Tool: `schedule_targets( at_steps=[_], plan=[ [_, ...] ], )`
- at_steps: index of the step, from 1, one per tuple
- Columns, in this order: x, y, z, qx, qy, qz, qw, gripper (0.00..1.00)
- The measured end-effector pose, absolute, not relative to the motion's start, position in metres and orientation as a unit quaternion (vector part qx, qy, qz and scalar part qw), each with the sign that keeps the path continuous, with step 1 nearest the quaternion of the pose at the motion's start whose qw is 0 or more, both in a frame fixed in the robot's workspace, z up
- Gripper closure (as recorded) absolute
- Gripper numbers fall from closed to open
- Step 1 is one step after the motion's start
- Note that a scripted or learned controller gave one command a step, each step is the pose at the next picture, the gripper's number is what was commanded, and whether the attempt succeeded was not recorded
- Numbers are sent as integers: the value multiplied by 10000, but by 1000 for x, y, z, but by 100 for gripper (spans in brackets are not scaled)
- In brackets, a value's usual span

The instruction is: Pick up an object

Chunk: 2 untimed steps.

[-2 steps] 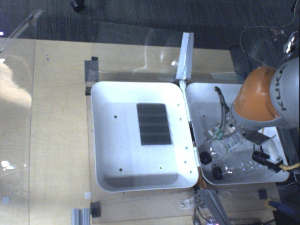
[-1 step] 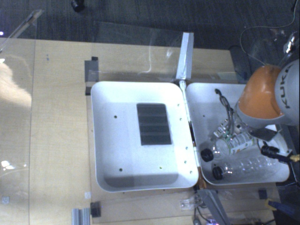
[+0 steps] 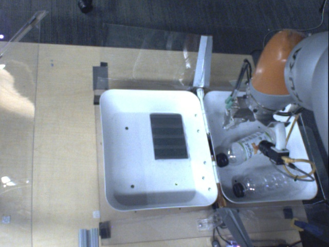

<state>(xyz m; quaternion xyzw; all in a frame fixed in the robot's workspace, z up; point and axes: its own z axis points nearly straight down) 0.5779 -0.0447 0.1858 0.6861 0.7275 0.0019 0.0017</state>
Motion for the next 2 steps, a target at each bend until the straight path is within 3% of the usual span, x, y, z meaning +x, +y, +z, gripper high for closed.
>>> schedule_targets(
  at_steps=[1, 2],
  plan=[
    [578, -45, 186, 6860, 7276, 18, 19, 0],
    [552, -107, 143, 7071, 7071, 12, 14, 0]
  ],
)
